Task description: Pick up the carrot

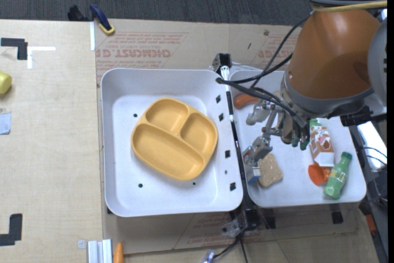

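Right bin [295, 194]: carrot [247, 100] beyond pincer [261, 148].

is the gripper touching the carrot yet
Apart. The camera view shows the gripper low by the bread slice, with bare white bin floor between it and the carrot near the bin's far edge.

I see bright, even overhead light; the white bins [169, 206] glare slightly, soft shadows pool under the arm [335, 52], and focus stays fairly sharp.
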You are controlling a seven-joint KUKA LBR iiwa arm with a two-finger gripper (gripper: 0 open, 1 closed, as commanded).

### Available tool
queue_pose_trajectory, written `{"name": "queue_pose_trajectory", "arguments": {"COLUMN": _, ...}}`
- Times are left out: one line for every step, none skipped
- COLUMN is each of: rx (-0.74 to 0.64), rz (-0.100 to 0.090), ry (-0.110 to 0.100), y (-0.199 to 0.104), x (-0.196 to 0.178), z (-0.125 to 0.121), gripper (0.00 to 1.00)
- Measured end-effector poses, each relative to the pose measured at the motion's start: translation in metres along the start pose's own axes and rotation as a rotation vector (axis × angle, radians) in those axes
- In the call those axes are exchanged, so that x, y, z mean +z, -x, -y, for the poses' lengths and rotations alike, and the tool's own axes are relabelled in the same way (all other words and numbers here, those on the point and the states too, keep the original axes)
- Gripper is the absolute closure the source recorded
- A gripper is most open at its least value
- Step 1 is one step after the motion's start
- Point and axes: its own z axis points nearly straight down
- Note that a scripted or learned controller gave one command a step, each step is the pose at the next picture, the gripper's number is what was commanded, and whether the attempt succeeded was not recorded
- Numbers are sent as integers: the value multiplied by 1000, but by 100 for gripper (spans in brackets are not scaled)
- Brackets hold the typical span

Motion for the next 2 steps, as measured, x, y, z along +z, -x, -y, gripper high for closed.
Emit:
{"name": "queue_pose_trajectory", "arguments": {"rx": -179, "rz": 11, "ry": 10, "y": -7, "x": 167, "z": -75, "gripper": 0}}
{"name": "queue_pose_trajectory", "arguments": {"rx": -180, "rz": 3, "ry": 7, "y": -8, "x": 162, "z": -75, "gripper": 100}}
